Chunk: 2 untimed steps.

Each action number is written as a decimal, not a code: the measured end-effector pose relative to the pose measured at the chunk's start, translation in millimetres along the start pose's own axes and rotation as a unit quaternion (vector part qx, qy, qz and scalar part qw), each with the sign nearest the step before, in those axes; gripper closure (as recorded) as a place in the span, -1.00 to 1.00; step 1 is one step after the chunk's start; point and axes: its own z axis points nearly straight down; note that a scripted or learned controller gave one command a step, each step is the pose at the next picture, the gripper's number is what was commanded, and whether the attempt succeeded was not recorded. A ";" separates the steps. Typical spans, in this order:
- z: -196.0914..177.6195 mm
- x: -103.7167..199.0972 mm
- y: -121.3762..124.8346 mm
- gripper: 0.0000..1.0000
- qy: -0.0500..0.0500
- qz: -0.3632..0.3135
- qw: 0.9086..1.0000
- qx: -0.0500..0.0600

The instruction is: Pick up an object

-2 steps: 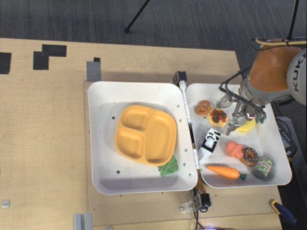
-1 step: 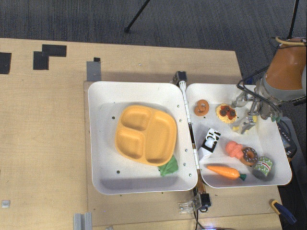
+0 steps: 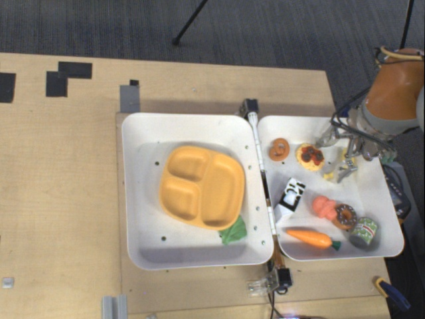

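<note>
My gripper [image 3: 339,157] hangs over the back right part of the right bin [image 3: 392,208], its metal fingers spread and nothing between them. Just left of it lies a small red and yellow tart [image 3: 309,155], and a pale yellow piece [image 3: 330,173] sits below the fingers. Further left rests an orange-brown donut [image 3: 279,149]. Toward the front of the bin lie a black and white item [image 3: 291,195], a pink toy [image 3: 324,207], a sprinkled chocolate donut [image 3: 344,216], a green can [image 3: 364,230] and a carrot [image 3: 311,238].
The left bin [image 3: 143,178] holds a yellow divided plate [image 3: 202,186] with a green leaf [image 3: 234,231] at its front right corner. A raised divider [image 3: 262,178] runs between the two bins. Wooden bench top extends to the left.
</note>
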 end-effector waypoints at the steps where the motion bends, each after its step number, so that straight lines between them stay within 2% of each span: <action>1: -57.7 -23.0 -4.2 -1.00 0.001 -0.140 0.990 -0.001; 2: 0.2 66.2 20.9 -1.00 0.002 -0.212 0.977 -0.002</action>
